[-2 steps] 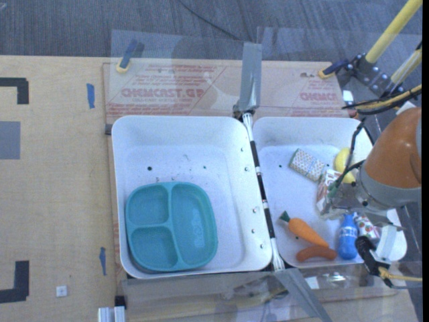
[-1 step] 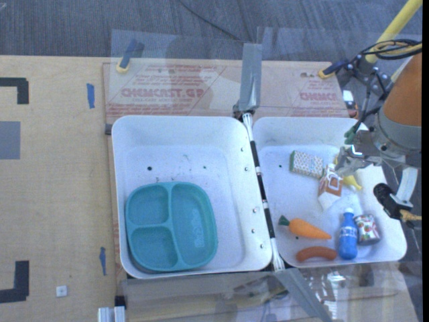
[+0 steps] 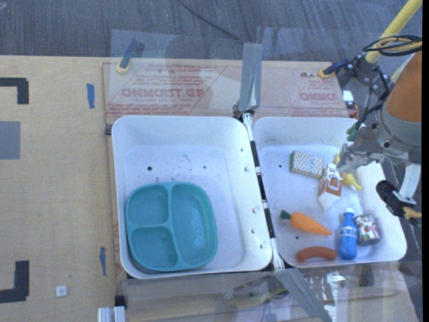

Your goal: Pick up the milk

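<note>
tray point(image 3: 171, 227) in left bin point(image 3: 134, 139), carrot point(image 3: 307, 223) behind sausage point(image 3: 316, 253) in right bin point(image 3: 275, 146)

**Even light, soft focus**

Bright, diffuse light falls evenly from above, leaving only faint shadows inside the two white bins point(image 3: 181, 129). Pale glare streaks the clear sheet point(image 3: 174, 89) on the far side. Detail is soft and grainy throughout; the arm point(image 3: 402, 106) at right blurs most.
</note>
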You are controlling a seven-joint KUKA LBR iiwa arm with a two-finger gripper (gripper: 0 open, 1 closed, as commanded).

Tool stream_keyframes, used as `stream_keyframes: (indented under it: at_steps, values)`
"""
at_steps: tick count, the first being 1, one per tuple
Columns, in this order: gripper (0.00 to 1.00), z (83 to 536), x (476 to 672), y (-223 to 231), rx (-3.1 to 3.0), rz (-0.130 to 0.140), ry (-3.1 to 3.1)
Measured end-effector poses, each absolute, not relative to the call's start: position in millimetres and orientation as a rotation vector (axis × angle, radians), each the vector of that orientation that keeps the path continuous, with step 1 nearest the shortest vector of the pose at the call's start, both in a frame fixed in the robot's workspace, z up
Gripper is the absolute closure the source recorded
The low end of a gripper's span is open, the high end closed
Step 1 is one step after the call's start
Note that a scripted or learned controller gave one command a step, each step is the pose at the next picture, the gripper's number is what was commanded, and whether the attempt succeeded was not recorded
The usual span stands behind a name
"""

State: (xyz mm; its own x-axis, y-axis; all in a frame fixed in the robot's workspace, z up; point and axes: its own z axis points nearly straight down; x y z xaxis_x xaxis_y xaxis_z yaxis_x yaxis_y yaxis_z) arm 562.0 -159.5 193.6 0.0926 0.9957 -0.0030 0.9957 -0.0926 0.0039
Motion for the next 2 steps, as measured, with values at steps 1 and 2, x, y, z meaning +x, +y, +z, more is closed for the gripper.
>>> stream_keyframes:
  at_steps: [1,2]
  values:
    - [0.00,193.5,562.0,-159.1,2.318,0.000,2.114]
    - [0.00,103.8,545.5,-151.5,2.299,0.000,2.141]
